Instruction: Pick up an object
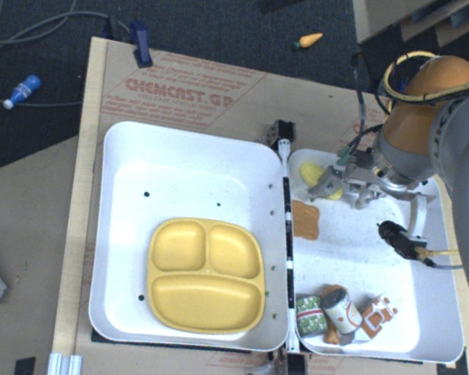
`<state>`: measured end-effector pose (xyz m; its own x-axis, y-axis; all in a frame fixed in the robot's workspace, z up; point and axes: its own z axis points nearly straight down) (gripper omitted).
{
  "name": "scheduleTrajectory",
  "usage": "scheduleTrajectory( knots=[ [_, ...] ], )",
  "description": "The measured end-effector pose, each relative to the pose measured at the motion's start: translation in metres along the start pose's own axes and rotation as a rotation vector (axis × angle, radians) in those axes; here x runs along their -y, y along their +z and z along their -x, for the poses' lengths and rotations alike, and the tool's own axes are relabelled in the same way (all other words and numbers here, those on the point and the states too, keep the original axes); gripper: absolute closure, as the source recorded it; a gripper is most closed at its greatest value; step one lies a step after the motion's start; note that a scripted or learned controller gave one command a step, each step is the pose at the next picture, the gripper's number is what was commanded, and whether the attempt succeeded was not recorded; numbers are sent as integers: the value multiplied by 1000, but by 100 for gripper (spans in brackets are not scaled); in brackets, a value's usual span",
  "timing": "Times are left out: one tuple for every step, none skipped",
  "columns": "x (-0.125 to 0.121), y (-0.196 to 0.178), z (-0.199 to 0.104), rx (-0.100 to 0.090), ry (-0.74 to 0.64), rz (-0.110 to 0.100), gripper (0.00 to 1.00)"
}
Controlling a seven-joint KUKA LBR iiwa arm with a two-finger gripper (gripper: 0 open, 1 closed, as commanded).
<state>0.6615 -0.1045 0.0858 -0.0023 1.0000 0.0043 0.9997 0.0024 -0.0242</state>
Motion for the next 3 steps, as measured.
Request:
scheduleTrajectory(
  knots=[
    [1, 5, -10, 4, 0, -4, 0],
    [1, 0, -11, 4, 2, 2, 0],
    [0, 5, -12, 2, 0, -3, 0]
  ],
)
